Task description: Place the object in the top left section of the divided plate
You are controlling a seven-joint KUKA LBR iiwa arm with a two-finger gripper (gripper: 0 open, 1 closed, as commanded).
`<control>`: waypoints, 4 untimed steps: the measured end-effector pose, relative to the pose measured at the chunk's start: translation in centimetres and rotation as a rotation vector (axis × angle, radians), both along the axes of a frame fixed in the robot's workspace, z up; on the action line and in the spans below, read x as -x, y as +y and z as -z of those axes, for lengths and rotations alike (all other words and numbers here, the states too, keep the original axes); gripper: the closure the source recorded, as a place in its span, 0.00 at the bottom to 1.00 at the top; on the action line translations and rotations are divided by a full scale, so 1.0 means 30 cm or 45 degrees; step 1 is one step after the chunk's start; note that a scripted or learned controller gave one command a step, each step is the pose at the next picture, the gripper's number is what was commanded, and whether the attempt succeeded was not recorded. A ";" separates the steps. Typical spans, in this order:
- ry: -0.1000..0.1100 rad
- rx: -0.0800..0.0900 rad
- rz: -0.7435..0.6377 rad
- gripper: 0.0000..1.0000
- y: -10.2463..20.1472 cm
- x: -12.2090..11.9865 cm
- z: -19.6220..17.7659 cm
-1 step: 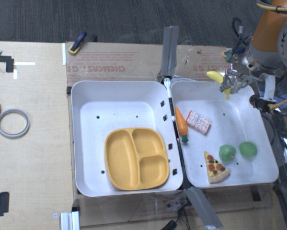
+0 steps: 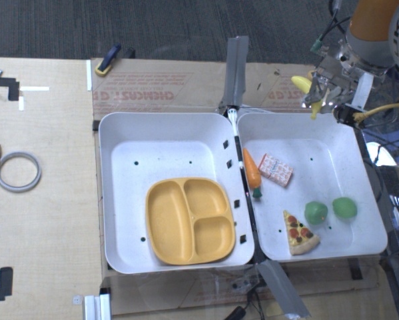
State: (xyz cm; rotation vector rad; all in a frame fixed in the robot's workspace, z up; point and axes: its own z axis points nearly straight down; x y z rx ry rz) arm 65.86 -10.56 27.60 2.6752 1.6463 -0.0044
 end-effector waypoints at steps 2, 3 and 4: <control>0.002 0.002 1.050 1.00 0.271 0.054 0.033; 0.004 0.004 1.057 1.00 0.263 0.054 0.007; -0.001 0.003 1.153 1.00 0.077 0.114 -0.065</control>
